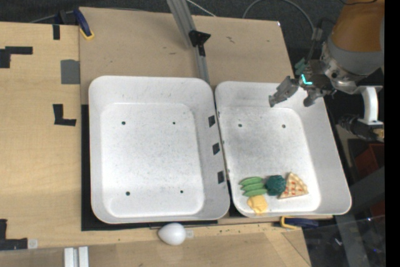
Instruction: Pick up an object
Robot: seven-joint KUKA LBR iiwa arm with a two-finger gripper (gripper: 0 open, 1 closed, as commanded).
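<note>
While nothing is held, the gripper [292, 95] is seen with fingers spread at the right bin's [325, 134] one o'clock edge; toy food [274, 187] is grouped at its six o'clock; a white egg [172, 234] is noted outside, below the left bin [100, 134].

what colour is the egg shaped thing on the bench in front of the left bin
White. The egg-shaped thing shows plainly in the camera view, lying outside the left bin.

The tool [293, 95] is hanging with its fingers spread over the right bin [325, 134], near its far edge. Toy food is lying in that bin's near corner: green beans [252, 184], a broccoli floret [274, 184], a pizza slice [294, 187].
</note>
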